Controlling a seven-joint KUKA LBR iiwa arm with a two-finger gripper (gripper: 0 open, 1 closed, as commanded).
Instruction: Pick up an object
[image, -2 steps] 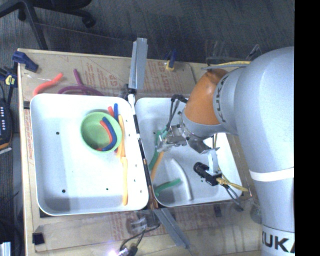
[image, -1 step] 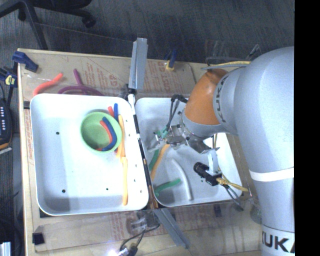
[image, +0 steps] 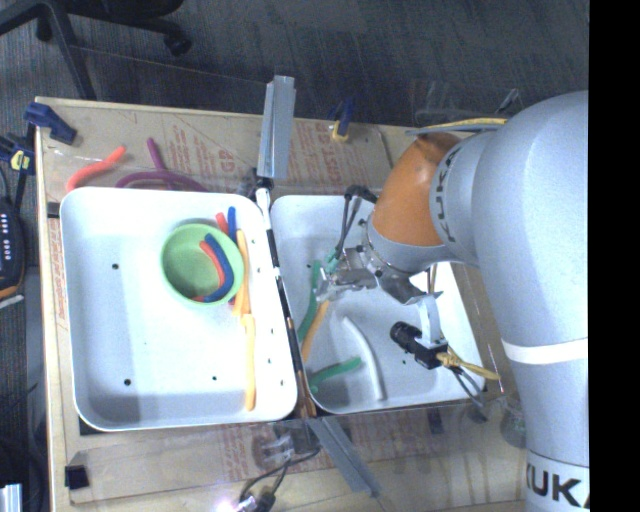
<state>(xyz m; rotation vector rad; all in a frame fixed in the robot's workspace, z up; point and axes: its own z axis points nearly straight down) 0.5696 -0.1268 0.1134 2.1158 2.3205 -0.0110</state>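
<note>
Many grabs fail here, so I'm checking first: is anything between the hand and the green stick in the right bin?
Nothing visible blocks it. The hand sits low in the right bin, and the green stick lies on bare floor toward the near edge. An orange stick lies alongside, left of that path.

Smooth glossy white plastic bins (image: 100, 390)
</note>
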